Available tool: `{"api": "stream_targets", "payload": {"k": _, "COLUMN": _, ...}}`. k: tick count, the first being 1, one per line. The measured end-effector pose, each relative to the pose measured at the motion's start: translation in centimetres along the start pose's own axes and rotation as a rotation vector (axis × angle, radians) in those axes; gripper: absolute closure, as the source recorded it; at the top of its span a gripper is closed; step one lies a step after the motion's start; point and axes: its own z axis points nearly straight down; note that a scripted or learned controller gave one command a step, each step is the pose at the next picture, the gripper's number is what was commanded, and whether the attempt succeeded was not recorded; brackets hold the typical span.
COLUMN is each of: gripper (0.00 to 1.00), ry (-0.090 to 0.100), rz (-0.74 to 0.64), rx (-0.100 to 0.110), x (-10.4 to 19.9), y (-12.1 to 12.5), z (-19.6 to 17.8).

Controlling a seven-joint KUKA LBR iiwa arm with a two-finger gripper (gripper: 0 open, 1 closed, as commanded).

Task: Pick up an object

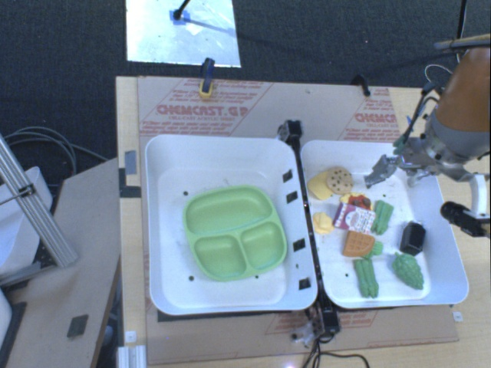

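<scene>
The right bin [441,205] holds several toy foods. A brown cookie [338,179] lies on a yellow piece [319,187] at the far left. A pink-and-white packet [354,218], a waffle [358,244] and a small yellow bit [323,223] sit mid-bin. A green item [383,215], a black block [413,238], a green pickle [366,277] and a bumpy green piece [408,271] lie nearby. My gripper [395,175] hangs over the bin's far part, right of the cookie, with nothing seen in it.
The left bin [165,205] holds a green divided plate [234,232]. A black divider with clips [301,221] runs between the bins. The arm's grey body and orange band [464,106] stand over the right bin's far right corner.
</scene>
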Motion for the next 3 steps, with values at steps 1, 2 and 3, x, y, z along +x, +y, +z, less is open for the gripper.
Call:
{"api": "stream_targets", "payload": {"k": 1, "gripper": 0.00, "ry": 0.002, "rz": 0.005, "rx": -0.001, "x": -2.4, "y": 0.7, "z": 12.9}}
{"api": "stream_targets", "payload": {"k": 2, "gripper": 1.00, "ry": -0.001, "rz": 0.000, "rx": -0.014, "x": -2.4, "y": 1.2, "z": 10.7}}
{"api": "stream_targets", "payload": {"k": 3, "gripper": 0.00, "ry": 0.000, "rz": 0.001, "rx": -0.011, "x": -2.4, "y": 1.1, "z": 10.9}}
